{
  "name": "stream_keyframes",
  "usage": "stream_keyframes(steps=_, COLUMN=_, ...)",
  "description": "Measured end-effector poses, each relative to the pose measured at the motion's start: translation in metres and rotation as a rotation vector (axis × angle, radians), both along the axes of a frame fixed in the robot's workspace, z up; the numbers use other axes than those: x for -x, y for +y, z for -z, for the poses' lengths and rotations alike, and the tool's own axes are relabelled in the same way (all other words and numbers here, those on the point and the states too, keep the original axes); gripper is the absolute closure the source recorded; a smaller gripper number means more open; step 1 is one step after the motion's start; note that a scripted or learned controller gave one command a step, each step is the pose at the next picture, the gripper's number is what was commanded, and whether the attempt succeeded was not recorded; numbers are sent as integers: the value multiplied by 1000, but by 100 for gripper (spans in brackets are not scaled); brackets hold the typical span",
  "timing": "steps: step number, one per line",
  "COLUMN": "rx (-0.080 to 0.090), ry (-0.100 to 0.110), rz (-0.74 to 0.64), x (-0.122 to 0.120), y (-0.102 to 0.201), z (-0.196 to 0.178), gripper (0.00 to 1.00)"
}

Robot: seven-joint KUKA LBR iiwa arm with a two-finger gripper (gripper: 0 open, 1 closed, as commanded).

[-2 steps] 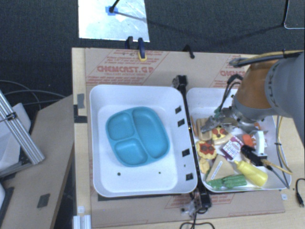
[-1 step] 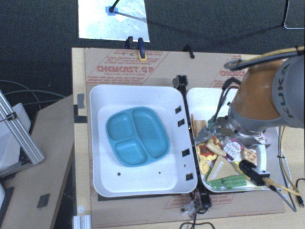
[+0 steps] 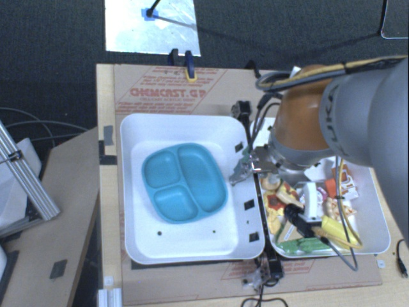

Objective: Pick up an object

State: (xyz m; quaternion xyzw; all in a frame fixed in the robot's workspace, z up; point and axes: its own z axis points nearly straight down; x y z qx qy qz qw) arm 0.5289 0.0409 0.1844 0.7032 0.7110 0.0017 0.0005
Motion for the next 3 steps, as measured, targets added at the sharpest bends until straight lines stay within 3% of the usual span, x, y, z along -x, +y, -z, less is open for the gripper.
stream_keyframes(steps=1, rx=-2, ry=-16, rz=4, x=22, y=7, z=-224, gripper=0)
stream_keyframes(steps=2, rx=3, ry=15, rz=9, x=20, y=21, z=-83, gripper=0)
stream_keyframes(steps=3, rx=2, ry=7, rz=11, x=43, y=6, z=-38, gripper=0)
